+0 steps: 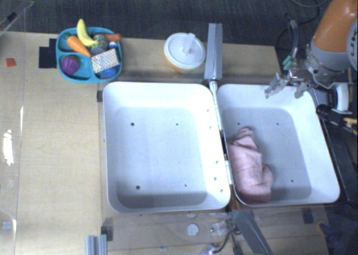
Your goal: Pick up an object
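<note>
From the overhead camera, the crumpled pink cloth [250, 165] lies in the right-hand shallow white bin [313, 136], hard against its wall at about nine o'clock. The metal two-finger gripper [286, 84] hangs over that bin's rim at about one o'clock, well apart from the cloth, jaws spread and holding nothing. The left-hand shallow white bin [162, 142] sits alongside. Risk, as I judge it: soft fabric so close to the wall may leave one finger striking the wall, or pinching only a loose fold that slips free.
</note>
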You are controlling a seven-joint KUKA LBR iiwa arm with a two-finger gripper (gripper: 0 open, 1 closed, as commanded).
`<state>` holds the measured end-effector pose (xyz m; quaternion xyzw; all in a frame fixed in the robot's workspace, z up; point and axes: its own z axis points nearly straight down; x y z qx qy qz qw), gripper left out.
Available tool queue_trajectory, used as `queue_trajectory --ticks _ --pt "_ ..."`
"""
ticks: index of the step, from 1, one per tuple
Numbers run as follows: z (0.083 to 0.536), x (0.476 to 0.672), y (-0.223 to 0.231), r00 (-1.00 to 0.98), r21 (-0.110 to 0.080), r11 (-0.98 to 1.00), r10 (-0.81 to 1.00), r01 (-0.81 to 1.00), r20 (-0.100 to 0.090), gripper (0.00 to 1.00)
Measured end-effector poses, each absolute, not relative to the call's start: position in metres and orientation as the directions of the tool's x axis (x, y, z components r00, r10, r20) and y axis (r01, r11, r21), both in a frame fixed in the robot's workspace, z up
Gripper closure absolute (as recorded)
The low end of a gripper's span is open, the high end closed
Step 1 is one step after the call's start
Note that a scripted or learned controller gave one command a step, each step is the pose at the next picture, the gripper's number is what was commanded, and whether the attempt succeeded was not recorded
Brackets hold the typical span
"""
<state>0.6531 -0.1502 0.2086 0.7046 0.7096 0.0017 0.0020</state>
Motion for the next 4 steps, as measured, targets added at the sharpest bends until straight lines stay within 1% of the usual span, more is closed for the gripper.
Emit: queue_trajectory --ticks 1,2,3,4 --pt "0.096 0.626 -0.111 0.036 0.008 -0.036 0.999 0.999 0.000 0.00" --pt "0.090 0.584 -0.087 0.019 0.013 -0.019 1.000 1.000 -0.001 0.00" --pt "0.090 0.532 -0.107 -0.268 0.017 0.268 0.963 0.963 -0.008 0.00" --pt "0.104 0.537 -0.106 -0.269 0.029 0.270 0.963 0.962 -0.014 1.00"
